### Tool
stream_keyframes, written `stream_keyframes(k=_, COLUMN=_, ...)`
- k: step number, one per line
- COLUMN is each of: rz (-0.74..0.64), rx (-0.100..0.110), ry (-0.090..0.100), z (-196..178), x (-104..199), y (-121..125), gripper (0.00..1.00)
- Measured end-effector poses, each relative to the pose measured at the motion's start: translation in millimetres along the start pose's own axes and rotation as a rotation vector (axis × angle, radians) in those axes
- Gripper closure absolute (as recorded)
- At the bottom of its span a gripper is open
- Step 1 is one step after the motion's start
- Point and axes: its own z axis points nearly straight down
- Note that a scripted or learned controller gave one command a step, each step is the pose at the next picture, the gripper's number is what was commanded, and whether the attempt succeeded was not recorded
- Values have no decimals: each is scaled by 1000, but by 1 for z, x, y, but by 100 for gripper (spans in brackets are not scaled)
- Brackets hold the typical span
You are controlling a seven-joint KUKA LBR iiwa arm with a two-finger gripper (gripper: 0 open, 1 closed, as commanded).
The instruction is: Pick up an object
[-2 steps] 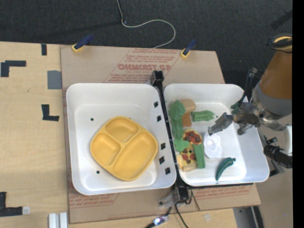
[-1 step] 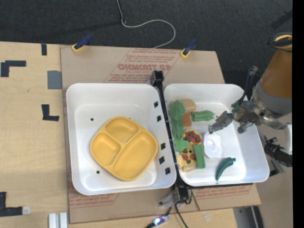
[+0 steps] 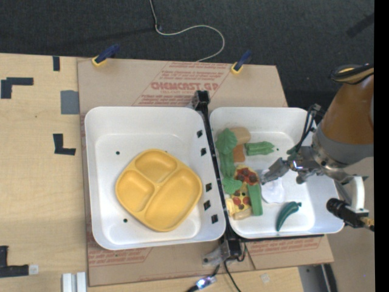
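The yellow divided plate (image 3: 159, 189) is taken as the landmark; it lies tilted in the left bin (image 3: 97, 126). To the right of the plate, across the black divider (image 3: 209, 163), the right bin (image 3: 292, 117) is found, and the toy food is gathered along its left side. A long green vegetable (image 3: 227, 151) is seen nearest to the plate, with a tan piece (image 3: 239, 134) beside its upper end and a green piece (image 3: 259, 148) further right. Below them a pizza slice (image 3: 242, 190) is laid, and a dark green pepper (image 3: 287, 214) rests further right, near the bin's lower rim. The gripper (image 3: 273, 171) is positioned over the right bin, right of the pizza slice; nothing is seen between its fingers, and whether they are spread or closed cannot be told.
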Motion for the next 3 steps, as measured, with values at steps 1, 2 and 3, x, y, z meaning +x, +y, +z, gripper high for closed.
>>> stream_keyframes(k=1, rz=0, rx=-1, ry=1, z=53, x=-9, y=-2, gripper=0)
stream_keyframes(k=2, rz=-1, rx=-5, ry=2, z=113, x=1, y=1, gripper=0)
stream_keyframes(k=3, rz=-1, rx=-10, ry=1, z=114, x=1, y=2, gripper=0)
